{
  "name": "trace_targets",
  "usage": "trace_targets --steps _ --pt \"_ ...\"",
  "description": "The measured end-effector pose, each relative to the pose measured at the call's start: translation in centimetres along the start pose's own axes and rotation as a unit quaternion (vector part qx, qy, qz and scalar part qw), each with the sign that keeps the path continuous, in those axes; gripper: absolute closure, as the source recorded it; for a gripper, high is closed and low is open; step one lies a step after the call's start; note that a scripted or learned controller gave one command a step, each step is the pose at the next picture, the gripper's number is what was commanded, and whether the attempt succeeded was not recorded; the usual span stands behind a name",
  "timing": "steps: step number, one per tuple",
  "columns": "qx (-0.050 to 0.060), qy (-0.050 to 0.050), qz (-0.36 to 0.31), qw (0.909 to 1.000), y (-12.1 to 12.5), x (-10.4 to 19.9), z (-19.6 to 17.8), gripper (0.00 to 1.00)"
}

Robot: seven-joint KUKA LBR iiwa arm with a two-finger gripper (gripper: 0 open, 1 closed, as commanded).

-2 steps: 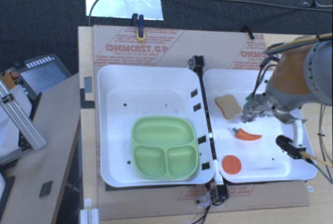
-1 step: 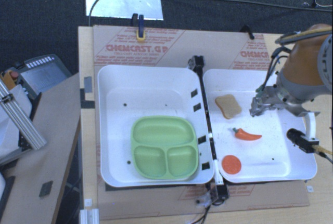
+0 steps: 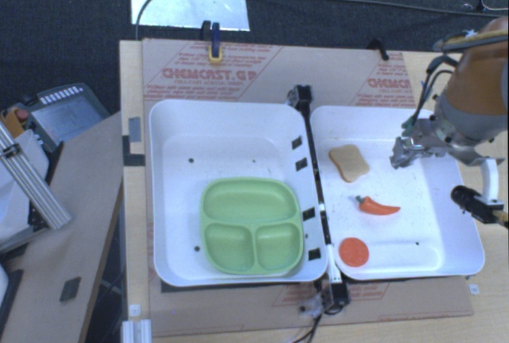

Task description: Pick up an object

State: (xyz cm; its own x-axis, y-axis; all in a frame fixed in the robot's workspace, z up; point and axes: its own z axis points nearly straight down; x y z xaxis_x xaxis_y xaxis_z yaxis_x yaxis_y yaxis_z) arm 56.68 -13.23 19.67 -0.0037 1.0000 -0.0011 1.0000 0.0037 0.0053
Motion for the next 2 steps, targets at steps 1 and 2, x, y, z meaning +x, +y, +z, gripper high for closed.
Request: trace_targets --steps 1,2 --pt "-0.002 0.000 0.000 1.0000 0.2 0.0 -6.5 1.00" --pt "0.002 0.001 -0.003 1.0000 1.2 5.7 -5.1 1.00"
